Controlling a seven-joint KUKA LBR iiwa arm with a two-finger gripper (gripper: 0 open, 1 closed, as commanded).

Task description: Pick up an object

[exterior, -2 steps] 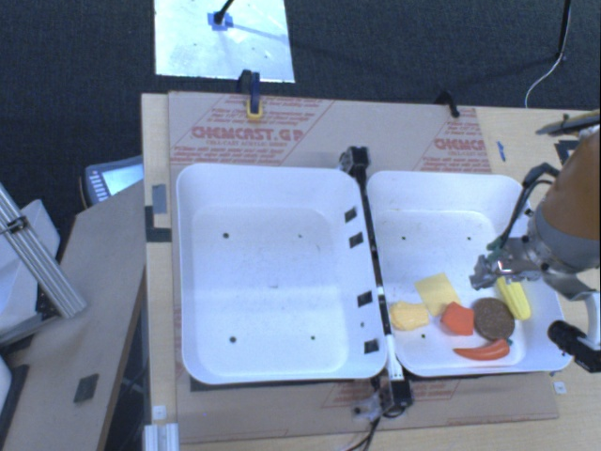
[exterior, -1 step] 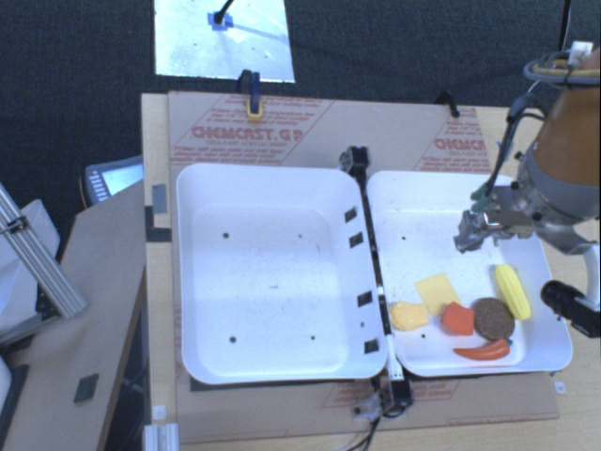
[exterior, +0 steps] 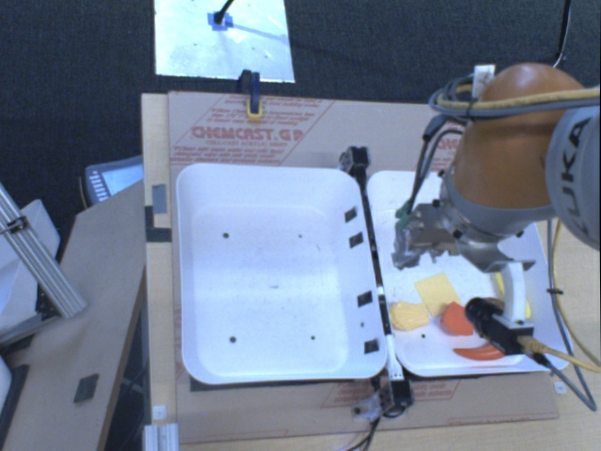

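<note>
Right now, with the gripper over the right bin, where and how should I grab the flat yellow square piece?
The yellow square lies flat on the right bin floor, so probably come straight down and pinch across two opposite edges. Its upper-left edges look freest; the orange piece crowds its lower corner. The gripper hangs just up-left.

My arm (exterior: 554, 172): grey casing, big rounded orange band (exterior: 515, 139) above the wrist, dark "KUKA" lettering partly visible. Yellow and black cables (exterior: 451, 101) loop over the band. Metallic grey gripper (exterior: 410, 247); black cylindrical fitting (exterior: 493, 325) with a yellow lead.
</note>
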